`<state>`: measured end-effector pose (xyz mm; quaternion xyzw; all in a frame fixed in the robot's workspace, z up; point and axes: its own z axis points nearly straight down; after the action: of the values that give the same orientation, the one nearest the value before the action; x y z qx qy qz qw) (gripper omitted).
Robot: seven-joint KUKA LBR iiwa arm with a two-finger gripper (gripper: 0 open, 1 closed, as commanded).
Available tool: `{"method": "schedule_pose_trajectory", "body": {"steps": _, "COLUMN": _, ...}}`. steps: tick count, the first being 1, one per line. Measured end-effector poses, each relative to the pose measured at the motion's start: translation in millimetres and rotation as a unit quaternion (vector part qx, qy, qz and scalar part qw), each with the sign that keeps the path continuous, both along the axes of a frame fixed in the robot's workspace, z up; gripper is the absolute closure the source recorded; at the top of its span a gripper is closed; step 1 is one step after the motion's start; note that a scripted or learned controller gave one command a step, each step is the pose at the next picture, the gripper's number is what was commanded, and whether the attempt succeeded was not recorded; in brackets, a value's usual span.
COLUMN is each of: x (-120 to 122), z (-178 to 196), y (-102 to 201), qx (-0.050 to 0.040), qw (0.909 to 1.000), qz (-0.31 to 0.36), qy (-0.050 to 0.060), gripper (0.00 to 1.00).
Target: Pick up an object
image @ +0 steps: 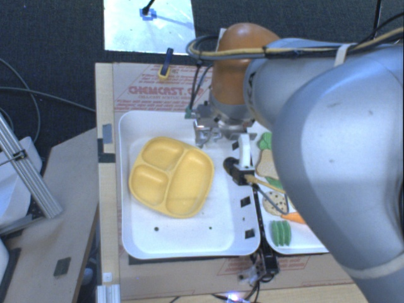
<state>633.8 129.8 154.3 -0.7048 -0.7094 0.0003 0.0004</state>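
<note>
Cardboard (158, 93) lies flat under two white bins on the counter (69, 169). Nearest the camera, the big grey arm (334, 156) fills the right side and covers most of the right bin (303, 248). In that bin a green pea pod toy (281, 232) lies near the front edge, with a bit of orange carrot (295, 219) just behind it and more small toys partly hidden by the arm. The left bin (183, 238) holds a yellow plate (172, 176) with three parts, lying flat in the middle. Farther back, the claw (208, 133) hangs over the back edge of the left bin, just beside the yellow plate. I cannot tell how it is set. Above it is the orange band (237, 62).
</note>
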Motion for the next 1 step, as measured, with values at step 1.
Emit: {"method": "schedule_pose_trajectory", "body": {"steps": 1, "x": -122.8, "z": 13.4, "y": 4.6, "qx": 0.0003, "qw": 1.0000, "qz": -0.002, "qy": 0.004, "gripper": 1.00}}
